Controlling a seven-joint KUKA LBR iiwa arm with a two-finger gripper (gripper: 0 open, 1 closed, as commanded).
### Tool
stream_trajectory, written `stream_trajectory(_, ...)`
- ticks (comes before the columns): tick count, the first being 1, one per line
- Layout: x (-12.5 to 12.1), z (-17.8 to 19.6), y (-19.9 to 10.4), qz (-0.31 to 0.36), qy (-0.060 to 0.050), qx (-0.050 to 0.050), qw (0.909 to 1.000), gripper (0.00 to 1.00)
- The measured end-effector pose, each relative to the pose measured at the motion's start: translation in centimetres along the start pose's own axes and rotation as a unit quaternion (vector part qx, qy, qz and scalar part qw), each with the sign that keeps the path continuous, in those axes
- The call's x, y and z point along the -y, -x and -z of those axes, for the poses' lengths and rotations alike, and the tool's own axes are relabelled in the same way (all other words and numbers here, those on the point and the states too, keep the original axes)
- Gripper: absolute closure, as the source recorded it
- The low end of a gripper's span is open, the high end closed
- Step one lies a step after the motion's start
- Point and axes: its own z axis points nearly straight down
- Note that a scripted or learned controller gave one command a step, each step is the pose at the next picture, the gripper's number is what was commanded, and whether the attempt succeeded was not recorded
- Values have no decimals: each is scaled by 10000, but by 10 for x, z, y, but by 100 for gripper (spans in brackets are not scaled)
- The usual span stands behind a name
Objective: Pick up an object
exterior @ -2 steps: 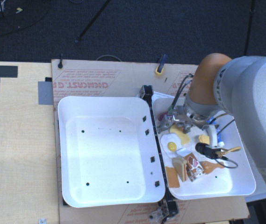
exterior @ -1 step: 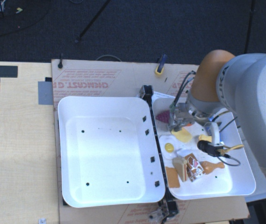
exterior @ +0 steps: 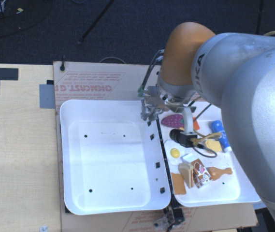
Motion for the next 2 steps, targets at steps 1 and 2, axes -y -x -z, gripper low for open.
stream_trajectory(1, -1, -29, -60, -27, -66, 15, 10000, 100)
stream_trajectory(2, 42, -39, -165, -6, -84, 8, 10000, 100)
